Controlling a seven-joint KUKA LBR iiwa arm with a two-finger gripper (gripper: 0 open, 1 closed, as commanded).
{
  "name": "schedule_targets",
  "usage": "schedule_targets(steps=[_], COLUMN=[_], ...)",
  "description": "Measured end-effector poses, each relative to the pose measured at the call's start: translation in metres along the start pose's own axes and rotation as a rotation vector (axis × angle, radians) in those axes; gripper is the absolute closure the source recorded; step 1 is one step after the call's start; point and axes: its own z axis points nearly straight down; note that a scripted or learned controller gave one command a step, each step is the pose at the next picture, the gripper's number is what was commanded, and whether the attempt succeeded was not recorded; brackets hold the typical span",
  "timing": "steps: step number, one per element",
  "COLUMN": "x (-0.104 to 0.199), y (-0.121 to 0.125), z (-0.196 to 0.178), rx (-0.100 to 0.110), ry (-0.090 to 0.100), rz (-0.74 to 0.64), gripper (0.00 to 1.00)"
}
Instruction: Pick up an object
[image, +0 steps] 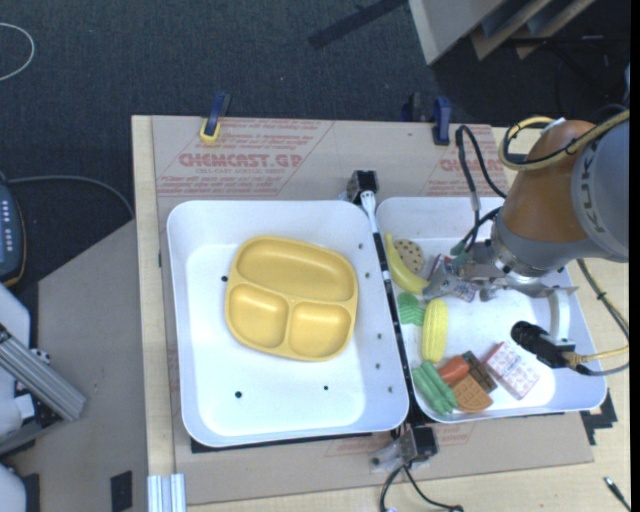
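– over the far left part of the right bin (590, 396), your gripper (452, 282) hangs low, just right of the banana (403, 270) and just far of the corn (435, 330). from this angle i can't tell whether it is open or closed, and i see nothing held in it.

– so what could spoil the pick?

– crowding, mostly. the banana lies along the bin's left wall, with a speckled round piece (408, 248) at its far end and a green piece (410, 310) at its near end. if you come down there, you could strike the wall. you could also nudge a neighbour and close on two things, or on none. the banana and the corn look smooth and rounded, so i'd judge either could roll or slip out of an off-centre pinch.

– and what else is in the bins?

– at the near side of the right bin you have a green pod (434, 388), an orange and brown block (465, 378) and a pink packet (512, 369), all close together. the left bin (200, 300) holds one yellow plate (292, 298) with three compartments. it looks wide and shallow, so i'd call it a poor target for you.
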Motion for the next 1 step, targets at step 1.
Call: schedule_targets(steps=[1], x=[0.0001], y=[0.0011], z=[0.0284], rx=[-0.009], ry=[-0.001], rz=[0.001], gripper=[0.00])
